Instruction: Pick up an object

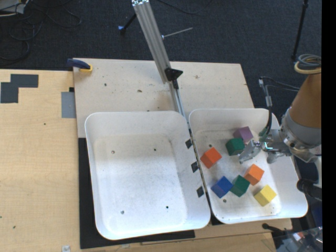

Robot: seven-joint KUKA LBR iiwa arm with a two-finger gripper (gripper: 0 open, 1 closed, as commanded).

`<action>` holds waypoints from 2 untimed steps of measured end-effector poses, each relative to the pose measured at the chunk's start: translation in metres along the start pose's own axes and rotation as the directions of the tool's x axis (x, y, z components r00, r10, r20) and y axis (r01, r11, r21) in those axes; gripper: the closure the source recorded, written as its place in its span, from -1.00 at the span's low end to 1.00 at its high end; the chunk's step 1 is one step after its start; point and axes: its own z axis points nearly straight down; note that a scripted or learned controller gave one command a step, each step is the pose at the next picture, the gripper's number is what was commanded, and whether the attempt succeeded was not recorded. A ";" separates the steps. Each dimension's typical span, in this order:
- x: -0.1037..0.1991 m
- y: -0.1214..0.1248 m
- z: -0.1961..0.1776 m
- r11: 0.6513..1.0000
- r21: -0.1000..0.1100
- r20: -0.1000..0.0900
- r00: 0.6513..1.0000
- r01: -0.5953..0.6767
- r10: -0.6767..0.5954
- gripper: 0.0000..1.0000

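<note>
The right bin (220,115) holds several small blocks: a purple one (243,134), a dark green one (234,146), an orange one (210,157), a second orange one (254,174), a blue one (221,186), a second green one (240,185) and a yellow one (265,195). My gripper (251,152) reaches in from the right and hangs low over the bin, just right of the dark green block and above the second orange one. I see no block between its fingers.
The left bin (105,121) lies beside the right one, with black clips along the shared wall (192,154). A slanted aluminium bar (155,41) rises behind the bins. A blue and yellow clamp (80,64) sits at the bench's far left corner.
</note>
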 end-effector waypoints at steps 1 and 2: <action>-0.001 0.000 -0.002 1.000 -0.005 0.001 1.000 -0.003 0.003 -1.00; -0.006 -0.001 0.061 1.000 0.002 0.000 1.000 -0.001 0.001 -1.00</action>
